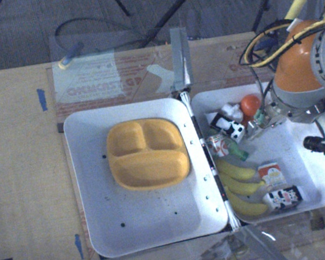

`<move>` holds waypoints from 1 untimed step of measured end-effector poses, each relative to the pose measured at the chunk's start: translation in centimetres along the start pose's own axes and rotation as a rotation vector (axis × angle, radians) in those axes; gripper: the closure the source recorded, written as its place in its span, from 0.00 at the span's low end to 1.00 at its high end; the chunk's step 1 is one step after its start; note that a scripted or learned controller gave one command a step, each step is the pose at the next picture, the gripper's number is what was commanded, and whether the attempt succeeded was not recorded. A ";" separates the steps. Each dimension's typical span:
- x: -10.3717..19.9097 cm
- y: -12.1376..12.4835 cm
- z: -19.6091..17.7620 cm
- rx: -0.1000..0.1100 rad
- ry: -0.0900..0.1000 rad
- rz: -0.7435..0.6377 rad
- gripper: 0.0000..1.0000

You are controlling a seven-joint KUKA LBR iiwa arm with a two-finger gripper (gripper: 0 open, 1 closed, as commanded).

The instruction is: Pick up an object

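The right bin (317, 158) holds the loose objects. An orange-red ball (249, 104) lies at its back, with a black-and-white cow-patterned toy (227, 126) just left of it. My gripper (259, 120) hangs low over the bin's back part, right beside the ball and just right of the cow toy. Nothing is visibly held in it. Yellow bananas (240, 173) lie along the bin's left wall. A small red-and-white carton (271, 173) and a cow-print carton (283, 198) rest near the front.
A yellow divided plate (148, 153) sits in the left bin (104, 223). A small can (217, 145) and a green item (237, 153) lie against the divider between the bins. The grey arm with its orange band (298, 68) and cables cover the right bin's back right corner.
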State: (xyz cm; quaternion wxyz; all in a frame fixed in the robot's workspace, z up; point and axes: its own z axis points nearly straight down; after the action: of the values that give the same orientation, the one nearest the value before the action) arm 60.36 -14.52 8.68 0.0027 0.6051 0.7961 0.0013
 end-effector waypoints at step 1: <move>-2.2 -1.1 0.0 0.002 0.001 -0.313 0.00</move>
State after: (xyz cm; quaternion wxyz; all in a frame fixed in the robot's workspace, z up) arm 59.87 -16.90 8.69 0.0020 0.4735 0.8808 0.0005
